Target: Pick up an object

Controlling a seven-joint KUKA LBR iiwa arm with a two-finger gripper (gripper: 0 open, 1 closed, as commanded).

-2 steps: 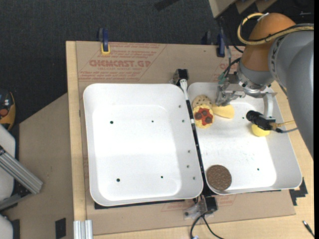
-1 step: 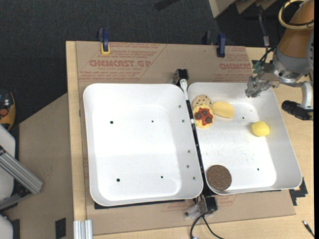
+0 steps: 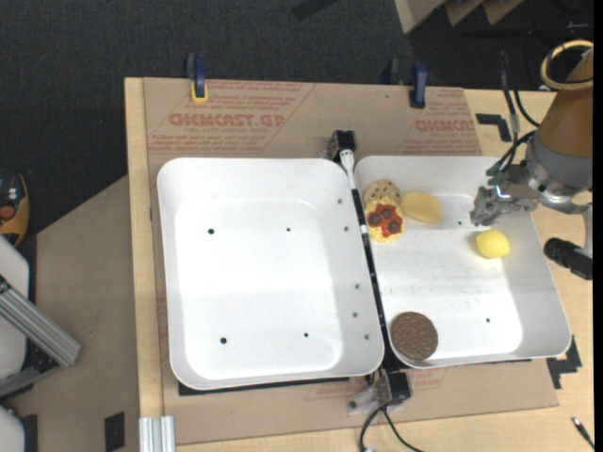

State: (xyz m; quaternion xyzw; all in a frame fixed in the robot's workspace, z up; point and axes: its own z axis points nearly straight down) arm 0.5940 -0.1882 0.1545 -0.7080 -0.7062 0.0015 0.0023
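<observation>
Camera view, near to far: brown round cookie (image 3: 414,334) at the near rim of the right bin (image 3: 528,332), close to the divide with the left bin (image 3: 254,271). Farther in, yellow lemon (image 3: 492,244) on the right bin's floor, just below the pincer (image 3: 488,204). Pincer low over the bin, nothing seen between its tips; openness impossible to tell. Toward the far-left corner, red-topped pastry (image 3: 385,219) touching a yellow piece (image 3: 422,207), a pale speckled cookie (image 3: 381,192) just behind. Both bins on the cardboard-covered worktop (image 3: 283,111).
</observation>
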